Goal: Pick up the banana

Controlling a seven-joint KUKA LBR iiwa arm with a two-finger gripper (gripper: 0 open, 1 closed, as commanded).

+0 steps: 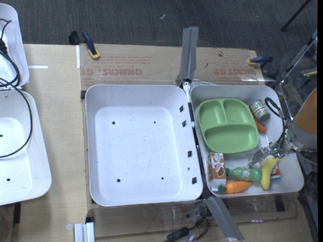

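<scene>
two fingers (271, 154) sit spread at the banana's (268, 171) top end, gripping nothing visible.

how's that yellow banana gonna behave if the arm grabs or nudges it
The curved yellow toy banana looks like smooth plastic, so probably stiff, light and a bit slippery. Its curve may let it pivot or rock when nudged. It lies against the green plastic bottle near the right white bin's wall, so a push would likely jam it.

Green plate (228, 125), carrot (237, 186), small can (259, 110) — right bin (290, 185).
</scene>
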